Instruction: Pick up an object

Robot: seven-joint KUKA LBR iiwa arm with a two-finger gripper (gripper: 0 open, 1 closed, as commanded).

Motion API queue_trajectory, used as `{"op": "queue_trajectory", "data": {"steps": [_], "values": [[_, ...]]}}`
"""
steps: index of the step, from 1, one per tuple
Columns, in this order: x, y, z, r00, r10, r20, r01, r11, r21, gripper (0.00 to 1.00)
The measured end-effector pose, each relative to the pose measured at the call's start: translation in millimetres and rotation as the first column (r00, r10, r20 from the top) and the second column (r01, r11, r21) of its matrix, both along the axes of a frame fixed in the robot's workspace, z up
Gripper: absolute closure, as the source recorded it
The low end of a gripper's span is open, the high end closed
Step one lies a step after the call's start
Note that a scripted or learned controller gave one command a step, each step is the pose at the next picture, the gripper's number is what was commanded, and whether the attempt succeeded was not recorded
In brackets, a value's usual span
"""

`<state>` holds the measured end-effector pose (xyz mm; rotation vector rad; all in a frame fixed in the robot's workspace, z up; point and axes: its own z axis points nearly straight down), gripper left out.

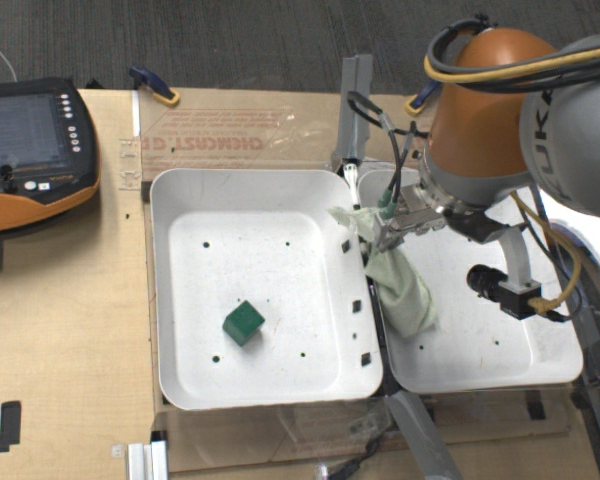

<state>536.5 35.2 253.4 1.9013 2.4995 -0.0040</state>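
A wooden bench seen from above at a slant holds two shallow white bins side by side. In the left bin (180,268) a small green cube (244,323) sits alone on the floor, a little below the middle and tilted so one corner points down. The right bin (500,358) is partly covered by a grey arm (570,138) with an orange band (485,108) that reaches in from the right. The gripper (385,230) hangs at the seam between the bins, near their upper edge. A pale green cloth (400,288) is pinched at its top between the fingers and hangs down in a crumpled fold, its lower part lying in the right bin just beside the dividing walls. The cube is well apart from the gripper. A black cylindrical part (500,288) sits under the arm, over the right bin. On the bench at far left lies a control pendant (30,153) with a grey screen and orange rim. Behind the bins lies a sheet of clear plastic (220,138) with red lettering, and yellow-and-black cables (520,63) loop over the arm.
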Motion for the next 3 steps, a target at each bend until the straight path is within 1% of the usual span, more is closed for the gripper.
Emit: {"op": "queue_trajectory", "data": {"steps": [1,2,3], "values": [[9.8,-31.8,-23.5,0.856,0.517,-0.001,-0.517,0.856,0.003,1.00],[-4.5,-33.8,-15.6,0.957,0.291,0.000,-0.291,0.957,0.002,1.00],[-3.7,-35.0,-7.1,0.957,0.290,0.000,-0.290,0.957,0.001,1.00]]}}
